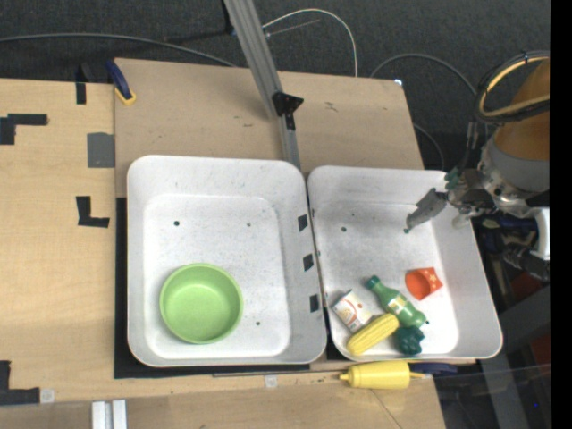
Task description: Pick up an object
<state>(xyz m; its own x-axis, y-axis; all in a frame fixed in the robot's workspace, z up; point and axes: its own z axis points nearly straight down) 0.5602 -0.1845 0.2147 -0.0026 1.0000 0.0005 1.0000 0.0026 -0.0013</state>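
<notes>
Objects for picking: 6 small items total, spread over 2 white bins plus the bench edge.

L to R: left bin (143,186) has 1 green bowl (201,303), upright, sitting in the near-left corner, close to the front wall. Rest of that bin's floor is bare, so lots of open room behind and to the right of the bowl.

Right bin (357,190) touches the left bin along the centre divider. 4 items inside, all bunched toward the near edge: 1 small white carton (351,310) w/ a reddish label (writing too small to read), 1 yellow corn cob (373,333) lying slantwise just beside it, 1 green bottle (397,302) lying tilted, its base end touching a dark green lump I can't make out, and 1 orange-red piece (424,281) a bit apart, nearer the right wall. Carton, corn and bottle are touching or nearly so; little room between them. Back half of this bin is open.

1 yellow bottle (379,375) lies on its side outside the bins, on the bench right against the front rim of the right bin.

Gripper (418,214) hangs over the back-right part of the right bin, well apart from the item cluster, w/ nothing seen between its fingers. How wide it's set: can't tell at this angle. Arm body, grey w/ orange, is at the far right.
</notes>
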